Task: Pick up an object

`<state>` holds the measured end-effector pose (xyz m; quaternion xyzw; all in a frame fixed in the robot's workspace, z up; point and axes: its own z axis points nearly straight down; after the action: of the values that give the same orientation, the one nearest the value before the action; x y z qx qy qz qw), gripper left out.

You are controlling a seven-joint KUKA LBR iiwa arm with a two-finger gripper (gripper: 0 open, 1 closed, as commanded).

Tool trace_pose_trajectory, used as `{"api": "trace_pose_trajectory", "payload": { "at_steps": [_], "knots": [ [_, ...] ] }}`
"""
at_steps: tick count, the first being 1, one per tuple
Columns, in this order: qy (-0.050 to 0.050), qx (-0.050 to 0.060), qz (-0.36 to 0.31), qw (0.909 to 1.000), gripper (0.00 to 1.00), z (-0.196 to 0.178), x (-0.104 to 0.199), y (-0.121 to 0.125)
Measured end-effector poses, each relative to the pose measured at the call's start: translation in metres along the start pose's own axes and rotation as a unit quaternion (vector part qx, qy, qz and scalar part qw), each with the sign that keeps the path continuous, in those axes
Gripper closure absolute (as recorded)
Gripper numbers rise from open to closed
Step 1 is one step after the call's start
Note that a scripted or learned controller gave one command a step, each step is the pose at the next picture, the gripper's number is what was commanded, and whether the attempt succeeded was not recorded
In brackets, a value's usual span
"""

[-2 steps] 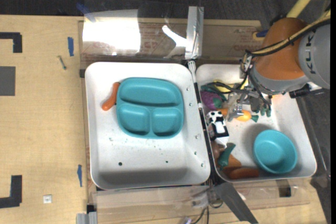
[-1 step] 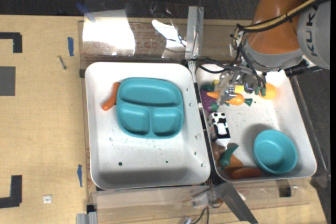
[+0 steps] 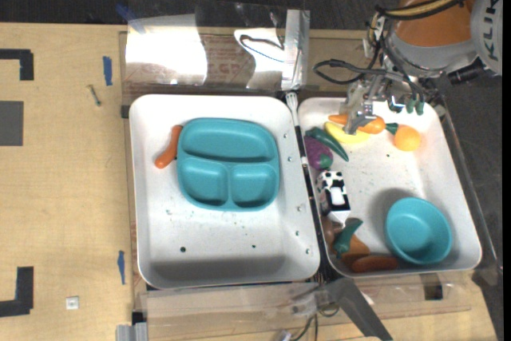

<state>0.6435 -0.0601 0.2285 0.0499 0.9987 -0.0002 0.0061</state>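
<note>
Hovering end effector (image 3: 363, 114) directly above banana (image 3: 357, 135).

The claw (image 3: 363, 114) looks like shiny grey metal. Just under it lie a smooth plastic yellow banana (image 3: 351, 136) and, to its right, a smooth orange ball (image 3: 407, 138). Lower down sits a teal bowl (image 3: 415, 229) of matt plastic. Far to the claw's left, the teal tray (image 3: 227, 164) looks like the same dull plastic, inside a white bin (image 3: 152, 196) that is smooth and a bit glossy. The surface (image 3: 56, 172) is pale, flat wood. Left of the claw, above the bin, a clear sheet (image 3: 207, 52) shines brightly.
</note>
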Motion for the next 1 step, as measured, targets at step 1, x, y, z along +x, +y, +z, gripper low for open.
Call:
{"api": "trace_pose_trajectory", "payload": {
  "at_steps": [1],
  "knots": [
    [-0.004, 0.0, -0.001, 1.0, 1.0, -0.0111, -0.0018, 0.0017]
  ]
}}
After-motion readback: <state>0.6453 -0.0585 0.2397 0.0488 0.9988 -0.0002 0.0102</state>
